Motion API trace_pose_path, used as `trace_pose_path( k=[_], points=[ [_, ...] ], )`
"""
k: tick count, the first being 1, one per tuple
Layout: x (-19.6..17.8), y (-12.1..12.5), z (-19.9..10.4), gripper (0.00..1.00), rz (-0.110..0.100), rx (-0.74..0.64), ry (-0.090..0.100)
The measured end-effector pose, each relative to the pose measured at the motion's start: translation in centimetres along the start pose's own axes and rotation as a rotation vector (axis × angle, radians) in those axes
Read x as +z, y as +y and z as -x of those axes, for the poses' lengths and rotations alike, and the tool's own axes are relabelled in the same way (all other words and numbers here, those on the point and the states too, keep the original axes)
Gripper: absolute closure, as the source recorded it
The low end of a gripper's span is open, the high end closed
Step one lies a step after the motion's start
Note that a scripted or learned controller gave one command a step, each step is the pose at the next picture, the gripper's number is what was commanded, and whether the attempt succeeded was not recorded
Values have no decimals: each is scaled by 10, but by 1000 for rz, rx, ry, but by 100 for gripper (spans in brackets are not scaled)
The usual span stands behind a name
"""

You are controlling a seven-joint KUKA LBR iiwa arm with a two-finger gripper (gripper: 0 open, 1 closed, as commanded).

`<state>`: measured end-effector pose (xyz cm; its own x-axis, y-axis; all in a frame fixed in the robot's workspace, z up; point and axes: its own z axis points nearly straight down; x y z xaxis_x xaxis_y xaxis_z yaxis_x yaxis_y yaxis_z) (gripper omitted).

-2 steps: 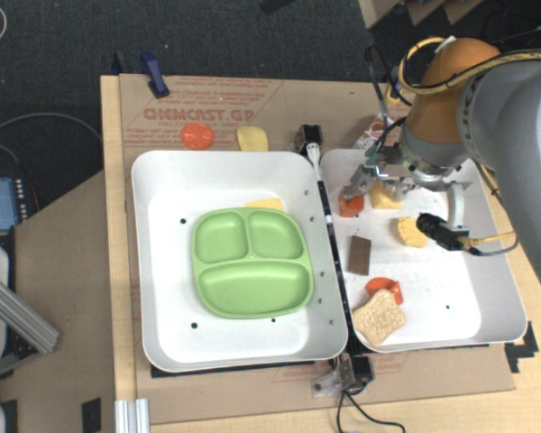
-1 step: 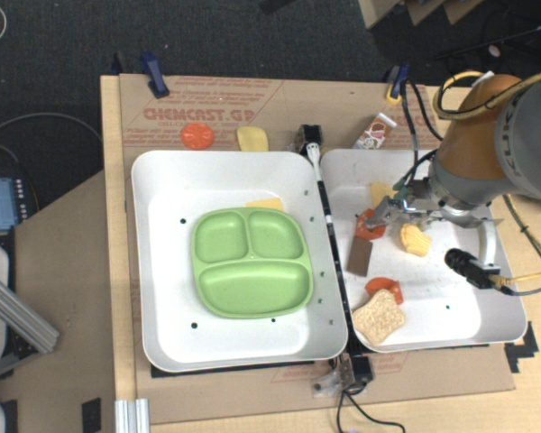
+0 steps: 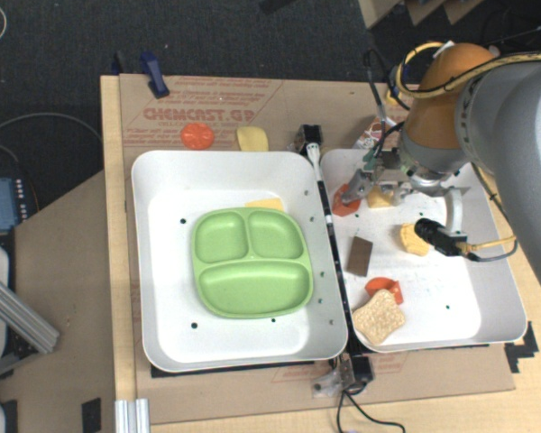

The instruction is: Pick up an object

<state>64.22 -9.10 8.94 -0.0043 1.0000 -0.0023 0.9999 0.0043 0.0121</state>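
**Hand low at the far-left corner of the right bin, amid crowded pieces**

The hand [image 3: 379, 180] sits over the far-left corner of the right bin [image 3: 496, 318], close to the wall it shares with the left bin [image 3: 153, 242]. Whether its fingers stand apart or together cannot be told: the wrist and its cabling cover them, and nothing is visibly clamped.

Two candidate objects lie directly beneath: a red-orange piece [image 3: 345, 201] against the shared wall, and a pale yellow block [image 3: 380, 198] just beside it toward the bin's centre. Both are compact, and neither shows a clear long axis or heading at this resolution.

Risks, as judged from this layout:
- The two pieces nearly touch, so closing fingers may catch both, or push one aside and grip neither.
- The red-orange piece lies hard against the wall; a finger descending on that side could strike the rim or wedge the piece.

The clearest elongated object is the brown rectangle [image 3: 359, 255], near the shared wall at mid-length, its long axis running roughly from the far edge to the near edge, tilted slightly. The cracker [image 3: 379, 317] rests at the near-left corner, touching a red piece [image 3: 383, 288]. A green divided plate [image 3: 251, 262] occupies the left bin.
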Motion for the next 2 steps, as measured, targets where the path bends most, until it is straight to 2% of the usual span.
trace_pose_path(
  k=[1, 2],
  points=[
    [-15, 2, 1, 100, 7, 3, 2],
    [-16, -43, 87, 100, -16, 12, -1]
  ],
)
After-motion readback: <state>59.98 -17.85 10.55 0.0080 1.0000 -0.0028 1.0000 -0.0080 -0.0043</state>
